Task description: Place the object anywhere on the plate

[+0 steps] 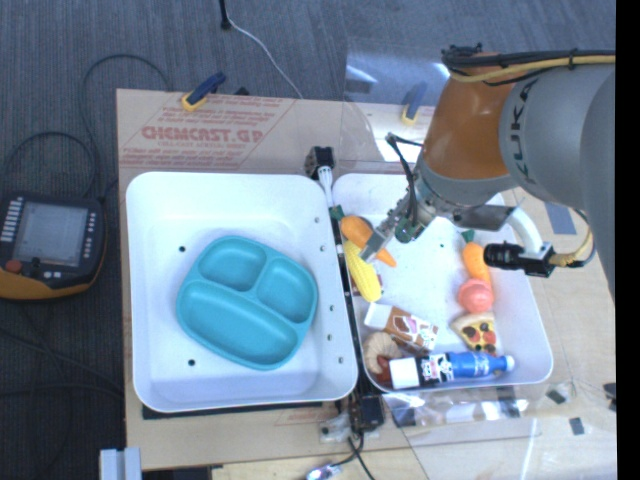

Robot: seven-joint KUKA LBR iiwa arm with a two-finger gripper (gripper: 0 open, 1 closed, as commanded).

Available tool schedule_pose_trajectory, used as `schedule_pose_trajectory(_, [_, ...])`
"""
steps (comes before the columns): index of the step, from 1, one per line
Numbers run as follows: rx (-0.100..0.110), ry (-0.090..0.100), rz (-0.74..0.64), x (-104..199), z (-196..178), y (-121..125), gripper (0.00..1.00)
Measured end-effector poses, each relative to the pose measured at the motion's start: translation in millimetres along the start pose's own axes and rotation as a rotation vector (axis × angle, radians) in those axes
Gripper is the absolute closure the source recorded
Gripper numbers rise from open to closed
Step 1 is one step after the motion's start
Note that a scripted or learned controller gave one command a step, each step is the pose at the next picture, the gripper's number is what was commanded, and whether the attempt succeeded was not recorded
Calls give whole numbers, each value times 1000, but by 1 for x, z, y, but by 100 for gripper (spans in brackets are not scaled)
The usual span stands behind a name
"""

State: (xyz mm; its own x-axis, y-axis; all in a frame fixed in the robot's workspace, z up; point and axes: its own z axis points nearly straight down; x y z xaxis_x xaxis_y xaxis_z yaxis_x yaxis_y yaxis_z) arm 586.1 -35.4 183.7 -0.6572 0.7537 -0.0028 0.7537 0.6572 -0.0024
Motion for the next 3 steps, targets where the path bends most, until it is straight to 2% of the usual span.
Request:
schedule_pose_trajectory(1, [0, 3, 215, 56, 0, 24, 100])
schedule_pose_trajectory(2, [0, 5, 191, 141, 0, 50, 100])
schedule_pose_trajectory(3, [1, 4, 195, 139, 0, 48, 0])
